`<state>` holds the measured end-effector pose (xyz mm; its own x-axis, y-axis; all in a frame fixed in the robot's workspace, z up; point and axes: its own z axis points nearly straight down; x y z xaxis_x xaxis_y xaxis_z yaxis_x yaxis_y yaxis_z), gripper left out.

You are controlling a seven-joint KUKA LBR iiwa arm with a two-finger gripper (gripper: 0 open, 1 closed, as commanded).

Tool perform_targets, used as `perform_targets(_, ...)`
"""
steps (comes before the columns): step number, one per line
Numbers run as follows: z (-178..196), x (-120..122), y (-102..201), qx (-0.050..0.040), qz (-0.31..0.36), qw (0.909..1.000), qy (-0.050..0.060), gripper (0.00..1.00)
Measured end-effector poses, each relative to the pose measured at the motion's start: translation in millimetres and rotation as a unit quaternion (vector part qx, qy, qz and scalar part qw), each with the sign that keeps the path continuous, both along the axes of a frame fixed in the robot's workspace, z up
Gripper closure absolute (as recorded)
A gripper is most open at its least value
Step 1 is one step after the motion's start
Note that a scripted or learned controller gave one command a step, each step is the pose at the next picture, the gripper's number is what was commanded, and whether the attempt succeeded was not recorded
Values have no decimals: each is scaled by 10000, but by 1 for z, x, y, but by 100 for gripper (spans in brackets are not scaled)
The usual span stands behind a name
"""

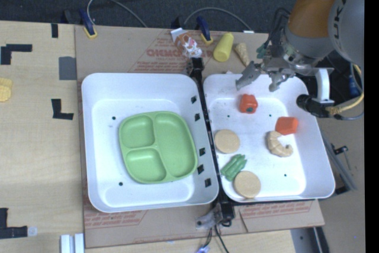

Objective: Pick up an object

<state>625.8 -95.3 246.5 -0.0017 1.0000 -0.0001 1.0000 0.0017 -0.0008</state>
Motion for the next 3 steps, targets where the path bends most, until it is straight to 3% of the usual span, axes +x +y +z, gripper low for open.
perform_targets(1, -112, 39, -56, -2, -8, 10000, 19, 0)
perform_targets(2, -161, 33, -33, -8, 3, 10000, -10, 0)
perform_targets(3, -150, 34, -33, -13, 4, 10000, -18, 100)
